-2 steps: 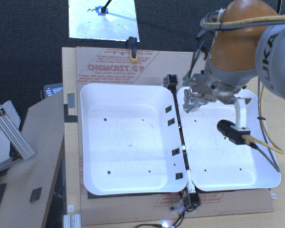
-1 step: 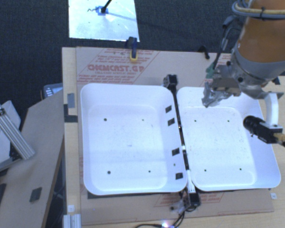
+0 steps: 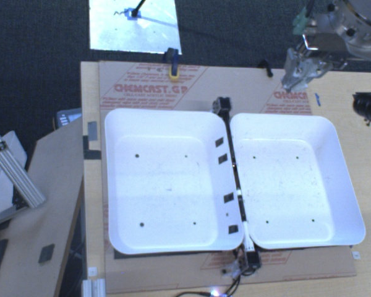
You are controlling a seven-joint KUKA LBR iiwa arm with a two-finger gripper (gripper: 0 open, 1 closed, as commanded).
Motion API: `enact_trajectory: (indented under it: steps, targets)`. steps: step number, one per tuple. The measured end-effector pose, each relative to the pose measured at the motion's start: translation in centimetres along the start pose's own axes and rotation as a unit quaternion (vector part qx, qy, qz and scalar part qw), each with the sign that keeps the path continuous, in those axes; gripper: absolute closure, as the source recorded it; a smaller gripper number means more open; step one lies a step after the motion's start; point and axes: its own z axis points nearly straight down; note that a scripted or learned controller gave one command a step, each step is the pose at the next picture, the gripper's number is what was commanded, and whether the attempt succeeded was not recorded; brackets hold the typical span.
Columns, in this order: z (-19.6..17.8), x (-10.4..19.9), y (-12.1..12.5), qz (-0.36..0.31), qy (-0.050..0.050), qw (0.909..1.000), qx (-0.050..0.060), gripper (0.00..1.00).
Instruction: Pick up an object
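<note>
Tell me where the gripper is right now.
The gripper sits at the camera view's upper right, above the bench beyond the far rim of the right bin, outside both bins and near the red-lettered sheet.

Grey arm [image 3: 352, 17] (orange band), metallic tool [image 3: 300, 73]

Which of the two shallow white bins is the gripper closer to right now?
The right-hand shallow white bin. The gripper hangs just beyond its far rim, above the printed board, while the left-hand white bin lies on the other side of the central divider.
</note>
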Motion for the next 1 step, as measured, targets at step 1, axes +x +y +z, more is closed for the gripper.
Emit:
enact_trajectory:
  steps: [1]
  targets:
    - [8.3,-2.53,5.6,0.003,-0.002,0.9999,0.011,1.0]
